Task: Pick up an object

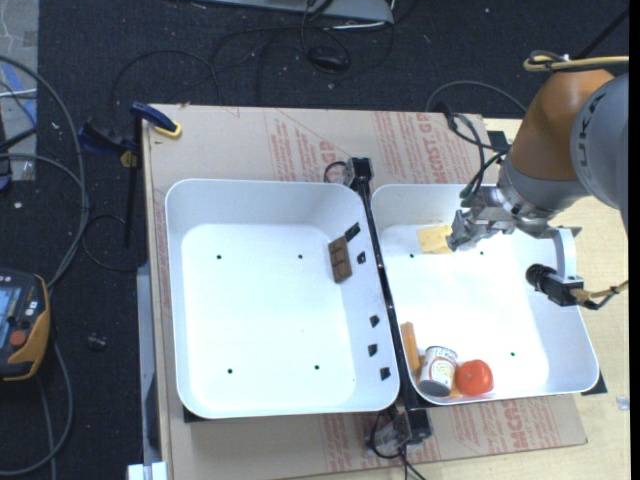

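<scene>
Two white bins sit side by side on the bench: the left bin [270, 298] and the right bin [500, 298], divided by a dark central rail. The arm [570, 138] comes in from the right and bends down over the far part of the right bin, its gripper [466, 230] low above the bin floor.

The relation that matters: a pale yellow flat piece [435, 238] lies just to the left of the gripper tip, touching it or nearly so (the overlap is too tight to judge contact). Its long axis looks to run roughly left to right, so the gripper seems to meet it at its right end. Whether the gripper is spread or closed cannot be told from this slant, and nothing is visibly pinched.

Other candidates lie well apart from the gripper, at the near edge of the right bin: an orange stick [409, 344], a small can [437, 369] and a red-orange ball [474, 376]. A brown block [341, 261] leans by the left bin's right wall.
</scene>
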Available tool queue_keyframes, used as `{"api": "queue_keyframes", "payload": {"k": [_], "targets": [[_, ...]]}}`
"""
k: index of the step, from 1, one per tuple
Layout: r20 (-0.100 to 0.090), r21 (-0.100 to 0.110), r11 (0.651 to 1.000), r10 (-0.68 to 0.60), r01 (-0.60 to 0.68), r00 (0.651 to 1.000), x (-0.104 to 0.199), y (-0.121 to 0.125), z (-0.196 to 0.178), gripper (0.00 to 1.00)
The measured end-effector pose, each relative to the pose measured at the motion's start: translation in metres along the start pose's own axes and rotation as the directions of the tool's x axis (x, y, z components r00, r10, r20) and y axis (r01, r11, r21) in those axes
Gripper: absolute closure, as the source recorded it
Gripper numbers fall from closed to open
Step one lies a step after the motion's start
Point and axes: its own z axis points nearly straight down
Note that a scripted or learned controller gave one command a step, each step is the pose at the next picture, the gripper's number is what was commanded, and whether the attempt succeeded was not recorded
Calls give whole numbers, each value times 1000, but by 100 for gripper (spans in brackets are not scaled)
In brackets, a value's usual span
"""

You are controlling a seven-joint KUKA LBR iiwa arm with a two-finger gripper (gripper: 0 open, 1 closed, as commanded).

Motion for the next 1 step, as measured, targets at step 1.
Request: {"api": "queue_keyframes", "payload": {"k": [1], "targets": [[0, 1, 1000, 0, 0, 1000, 1, 9, -46, 100]]}}
